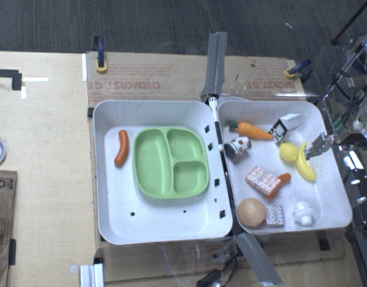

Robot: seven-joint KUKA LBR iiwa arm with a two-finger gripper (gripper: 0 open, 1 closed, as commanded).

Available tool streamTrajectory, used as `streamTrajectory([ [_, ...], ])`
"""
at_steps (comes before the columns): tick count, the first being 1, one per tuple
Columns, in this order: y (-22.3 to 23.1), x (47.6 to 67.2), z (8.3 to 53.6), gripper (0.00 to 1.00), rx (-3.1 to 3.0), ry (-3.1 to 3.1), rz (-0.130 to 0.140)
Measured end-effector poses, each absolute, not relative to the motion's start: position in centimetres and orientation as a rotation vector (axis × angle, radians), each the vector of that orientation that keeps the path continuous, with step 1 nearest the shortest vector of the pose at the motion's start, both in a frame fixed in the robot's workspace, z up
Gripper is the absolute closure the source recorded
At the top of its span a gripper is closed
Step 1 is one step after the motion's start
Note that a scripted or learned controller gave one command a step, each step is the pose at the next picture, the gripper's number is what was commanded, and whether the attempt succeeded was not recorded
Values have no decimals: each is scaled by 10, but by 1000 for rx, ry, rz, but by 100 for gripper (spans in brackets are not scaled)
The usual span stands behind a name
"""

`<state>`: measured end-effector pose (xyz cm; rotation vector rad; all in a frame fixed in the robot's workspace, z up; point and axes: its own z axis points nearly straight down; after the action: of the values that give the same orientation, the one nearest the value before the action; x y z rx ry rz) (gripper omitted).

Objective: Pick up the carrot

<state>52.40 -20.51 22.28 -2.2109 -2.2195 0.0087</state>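
In the camera view, the carrot [255,131] is lying in the right bin [333,187], in its upper left part, close to the wall that is dividing the two bins. It is showing as a smooth, tapered orange cone with a small green tuft at its left end, and its tip is pointing right and slightly down. Its surface is looking like matte plastic.

A small white and dark can [237,147] is sitting just below the carrot's green end, and a white and black box [285,126] is standing near the tip; whether either is touching the carrot cannot be told. A round yellow lemon [288,152] and a curved banana [306,167] are lying to the right. A printed orange carton [264,181] is resting lower down, well apart from the carrot. Open white floor is showing above the carrot, up to the bin's far rim.

The gripper [315,147] is reaching in from the right, hanging beside the banana and well apart from the carrot. It is looking grey and metallic, and whether it is apart or together cannot be told at this size. Nothing is visibly sitting in it.

In the left bin [105,190], a glossy green divided plate [171,161] is taking up the middle, and an orange-red sausage [121,147] is lying beside it to the left.
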Motion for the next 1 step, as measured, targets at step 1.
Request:
streamTrajectory([
  [1, -184, 539, 113, 0, -2580, -1779, 10],
])
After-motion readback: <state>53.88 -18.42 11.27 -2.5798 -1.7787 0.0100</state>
